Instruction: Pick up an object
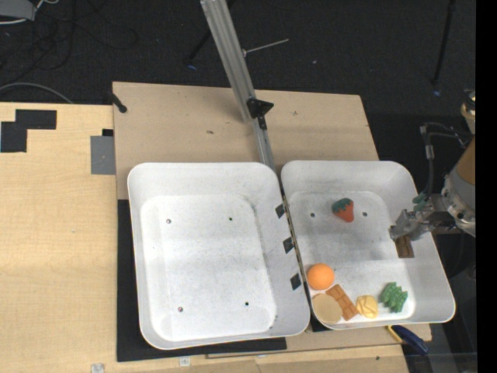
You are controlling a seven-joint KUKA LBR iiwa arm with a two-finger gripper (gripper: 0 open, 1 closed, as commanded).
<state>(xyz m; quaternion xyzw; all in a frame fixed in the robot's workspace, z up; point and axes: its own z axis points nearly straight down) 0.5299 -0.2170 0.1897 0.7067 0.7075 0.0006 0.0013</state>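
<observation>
Five candidate objects sit in the right bin [359, 173]. A red strawberry-like toy with green top [343, 209] lies alone in the upper middle of the bin floor. The other four are clustered along the near edge: an orange ball [321, 276] by the bin's left wall, a brown stick-shaped piece [342, 301] just below-right of it, a tan flat round piece [327, 309] touching the stick's left side, a pale yellow lumpy piece [366, 307] just right of the stick, and a green leafy piece [394, 297] furthest right, near the front-right corner.

The gripper [404, 235] is at the bin's right side, over the right wall area, well apart from the strawberry and above the green piece in the view. A small brown block shape shows at its lower tip; can't tell whether that is a finger pad or something else. Finger state: can't tell from this angle, too small and dark. Nothing visibly between the fingers.

The arm [466, 185] enters from the right edge, grey with cabling.

The left bin [147, 185] sits flush beside the right one, joined along the centre by black clips [289, 245]. Both rest on a light wooden bench [186, 123]. An aluminium strut [233, 61] runs diagonally from the top of the view down to the gap between the bins.
</observation>
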